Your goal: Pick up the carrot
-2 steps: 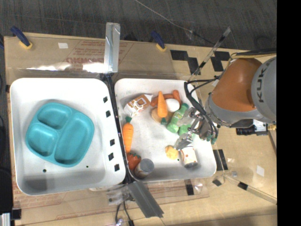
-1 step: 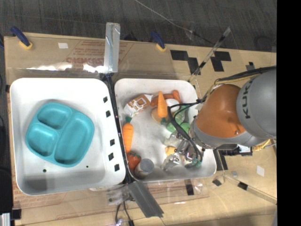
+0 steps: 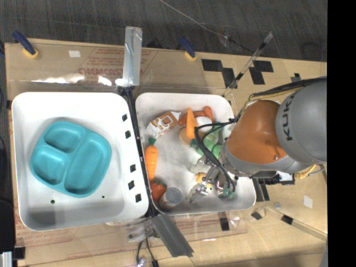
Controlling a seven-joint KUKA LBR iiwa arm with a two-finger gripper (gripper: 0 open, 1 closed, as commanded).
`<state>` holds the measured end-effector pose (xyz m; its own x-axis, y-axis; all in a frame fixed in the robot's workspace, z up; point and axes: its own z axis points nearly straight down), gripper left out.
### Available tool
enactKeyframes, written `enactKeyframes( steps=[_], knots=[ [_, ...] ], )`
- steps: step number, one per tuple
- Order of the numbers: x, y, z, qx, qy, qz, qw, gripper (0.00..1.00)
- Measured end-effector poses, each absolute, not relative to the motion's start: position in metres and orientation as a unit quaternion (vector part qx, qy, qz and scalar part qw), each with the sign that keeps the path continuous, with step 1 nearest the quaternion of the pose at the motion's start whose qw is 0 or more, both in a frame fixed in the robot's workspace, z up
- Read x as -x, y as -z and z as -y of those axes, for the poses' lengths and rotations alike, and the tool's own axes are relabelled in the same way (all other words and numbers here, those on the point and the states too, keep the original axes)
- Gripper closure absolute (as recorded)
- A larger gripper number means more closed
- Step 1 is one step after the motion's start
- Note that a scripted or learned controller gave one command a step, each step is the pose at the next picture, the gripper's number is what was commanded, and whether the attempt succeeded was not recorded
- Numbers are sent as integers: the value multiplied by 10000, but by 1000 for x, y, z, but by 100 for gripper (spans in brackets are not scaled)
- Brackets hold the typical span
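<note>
Camera view looked down on two white bins side by side. The carrot (image 3: 151, 159) lay in the right bin (image 3: 167, 102), close against its left wall, leafy end up toward the far side. The gripper (image 3: 214, 185) sat low in the same bin near its near-right corner — well apart from the carrot, with open bin floor between them. Whether its jaws were released or clenched could not be told; cables and the arm's orange band (image 3: 253, 138) crowded over it. One carrot of that shape showed, though a second orange piece (image 3: 190, 124) stood farther back beside a small carton (image 3: 164, 122). A red item (image 3: 158, 189) and a grey cup (image 3: 173, 196) lay just below the carrot. The left bin (image 3: 33, 204) held one teal divided plate (image 3: 69, 157) — three compartments.
</note>
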<state>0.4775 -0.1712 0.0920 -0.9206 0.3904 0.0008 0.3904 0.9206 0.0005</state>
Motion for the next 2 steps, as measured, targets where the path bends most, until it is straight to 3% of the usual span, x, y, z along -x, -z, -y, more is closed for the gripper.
enactKeyframes(
  steps=[1,2],
  knots=[
    [-479,-94,200,1468,-4,9892,-25,0],
    [-478,-92,182,1444,2,9895,-2,0]
  ],
)
